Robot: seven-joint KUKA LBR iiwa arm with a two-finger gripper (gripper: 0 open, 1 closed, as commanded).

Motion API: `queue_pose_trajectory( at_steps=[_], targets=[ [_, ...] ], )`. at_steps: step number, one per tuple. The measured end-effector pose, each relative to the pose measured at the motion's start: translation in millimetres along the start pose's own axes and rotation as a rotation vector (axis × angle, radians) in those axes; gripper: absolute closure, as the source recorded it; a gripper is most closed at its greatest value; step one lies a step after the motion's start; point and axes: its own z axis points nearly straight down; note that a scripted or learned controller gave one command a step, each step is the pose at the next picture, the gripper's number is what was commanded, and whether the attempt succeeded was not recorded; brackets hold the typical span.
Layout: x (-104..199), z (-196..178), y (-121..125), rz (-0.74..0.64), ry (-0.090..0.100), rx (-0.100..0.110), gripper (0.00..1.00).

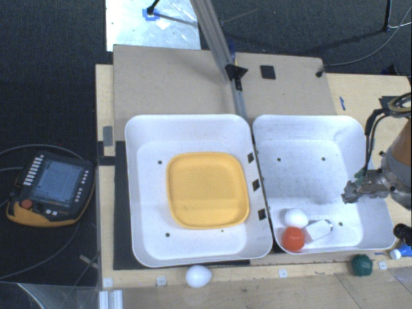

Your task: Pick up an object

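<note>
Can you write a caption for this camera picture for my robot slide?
Robot claw hovers over the right bin near a red ball; yellow plate sits in the left bin.

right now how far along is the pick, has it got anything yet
Nothing looks picked yet. The gripper sits above the right bin near its right side, with no object seen between its fingers. The white ball, red ball and a clear item lie in that bin's near corner. Reaching, grasping and lifting remain.

Arm [399, 166] cut by right edge; tool [354, 190] prob. blurred.
</note>
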Motion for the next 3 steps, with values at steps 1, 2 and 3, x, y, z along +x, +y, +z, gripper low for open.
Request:
queue_pose_trajectory(
  at_steps=[1, 2, 3],
  targets=[
    [-2, -62, -1, 0.001, -0.001, -0.001, 1.00],
    [-2, -74, -1, 0.001, 0.001, 0.003, 1.00],
    [40, -80, 17, -0.002, 0.002, 0.003, 1.00]
  ],
)
